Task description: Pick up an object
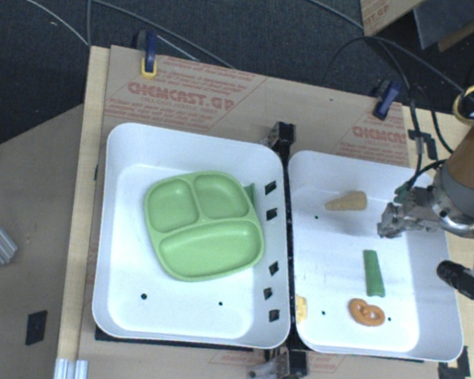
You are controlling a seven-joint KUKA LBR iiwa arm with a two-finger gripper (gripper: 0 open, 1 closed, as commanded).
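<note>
Camera view, as I log it from my station:

- Left bin (118,210): one green divided plate (204,225), three compartments, lying flat near the middle.
- Right bin (427,339): tan wedge-shaped piece (347,202) toward the far side; green stick (374,273) near the middle, lying lengthwise; orange pretzel-shaped piece (367,313) just in front of it, close to the near rim; small yellow piece (300,308) at the bin's left edge.
- Gripper (392,225): over the right bin's far right part, between wedge and stick, touching neither. I cannot tell whether it is released or clenched.
</note>
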